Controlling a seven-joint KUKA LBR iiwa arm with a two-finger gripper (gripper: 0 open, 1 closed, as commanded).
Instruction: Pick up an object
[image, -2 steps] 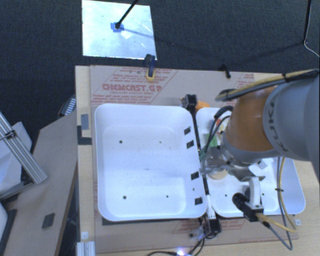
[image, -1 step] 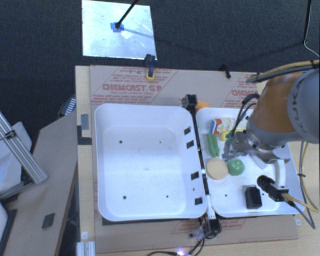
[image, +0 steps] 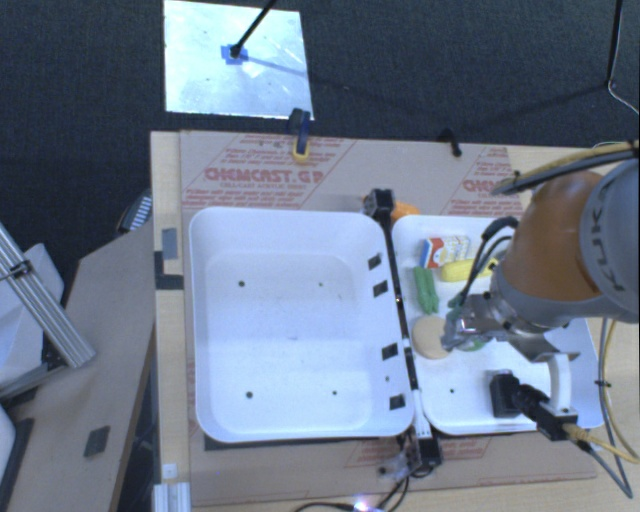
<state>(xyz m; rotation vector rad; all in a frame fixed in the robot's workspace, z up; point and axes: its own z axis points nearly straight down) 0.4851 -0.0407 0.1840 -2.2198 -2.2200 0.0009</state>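
My gripper (image: 460, 334) hangs low over the right bin (image: 470, 412), under the grey and orange arm that reaches in from the right. Just to its left, touching or nearly touching it, lies a tan round object (image: 429, 339). Behind that lies a green elongated piece (image: 426, 288). A white box with red and yellow print (image: 444, 248) and a yellow object (image: 457, 270) sit at the back of this bin, partly hidden by the arm. I see nothing clearly held in the gripper.
The left bin (image: 215, 300) stands beside the right one, with a row of black clips (image: 380, 288) along the shared rim. An orange object (image: 404, 211) sits at the right bin's back edge. A yellow and blue clamp (image: 300, 135) stands behind the bins.
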